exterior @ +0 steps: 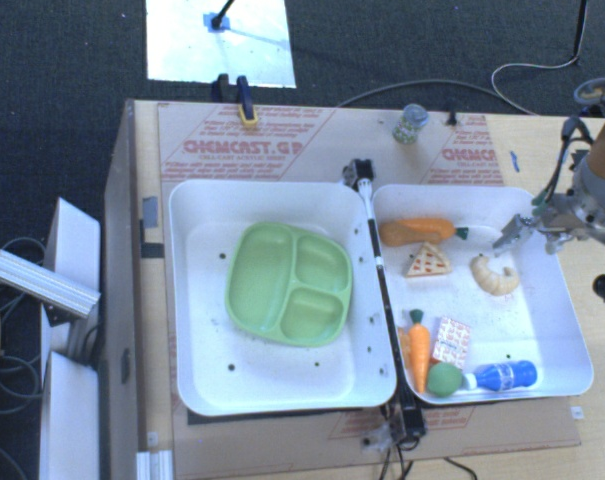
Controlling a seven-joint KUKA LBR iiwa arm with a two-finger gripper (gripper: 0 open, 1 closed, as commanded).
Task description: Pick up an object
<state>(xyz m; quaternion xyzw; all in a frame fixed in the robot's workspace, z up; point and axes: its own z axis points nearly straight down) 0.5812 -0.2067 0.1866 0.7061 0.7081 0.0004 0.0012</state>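
Note:
The right bin point(567, 318) holds several toy foods: a long orange vegetable point(417, 231), a pizza slice point(427, 261), a pale croissant point(495, 276), a carrot point(418, 343), a pink patterned cracker point(451, 340), a green ball point(443, 379) and a blue bottle point(505, 375). My gripper point(532, 238) hangs over the bin's far right corner, above and just right of the croissant. Its fingers stand apart and nothing is between them.
A green divided plate point(290, 283) lies in the left bin point(197, 268). A black divider rail point(377, 278) runs between the bins. A small jar point(410, 124) and a blue-yellow clamp point(245, 103) sit on the board behind them.

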